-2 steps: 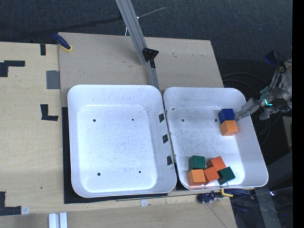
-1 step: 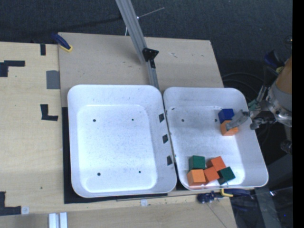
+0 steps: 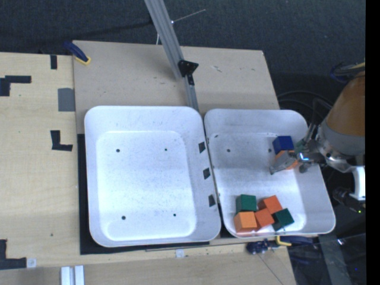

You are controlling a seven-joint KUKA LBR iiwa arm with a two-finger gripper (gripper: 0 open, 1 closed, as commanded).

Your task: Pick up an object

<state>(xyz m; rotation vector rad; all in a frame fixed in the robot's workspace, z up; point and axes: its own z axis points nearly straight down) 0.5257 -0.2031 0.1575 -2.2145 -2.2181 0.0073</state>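
In the right bin (image 3: 221, 129), the gripper (image 3: 287, 162) sits just below a blue block (image 3: 283, 143) with something orange at its tips, jaw state impossible to tell, while green and orange blocks (image 3: 261, 212) cluster by the near wall; a shallow grasp could slip.

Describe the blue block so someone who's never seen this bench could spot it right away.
Look in the right-hand white bin, toward its far right side near the gripper. The blue block sits there apart from the cluster of green and orange blocks at the bin's near edge; it is the only blue one.
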